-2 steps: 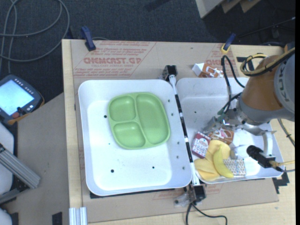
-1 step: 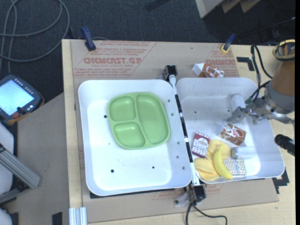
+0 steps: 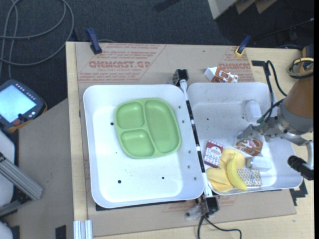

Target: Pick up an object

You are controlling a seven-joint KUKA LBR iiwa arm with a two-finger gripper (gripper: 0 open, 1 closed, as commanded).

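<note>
Beside curved yellow banana (image 3: 234, 170), glossy packets (image 3: 213, 154)

Arm cut off at the right edge, labels too small to read

The arm (image 3: 300, 106) runs out of frame at the right, so only its wrist part shows; the gripper (image 3: 256, 129) is a blurred grey shape low in the right bin (image 3: 219, 96). The small packet (image 3: 248, 146) under it is partly covered. Print on the red packet (image 3: 213, 154) is too small to read, and the handheld screen (image 3: 17, 106) is cropped at the left edge
</note>
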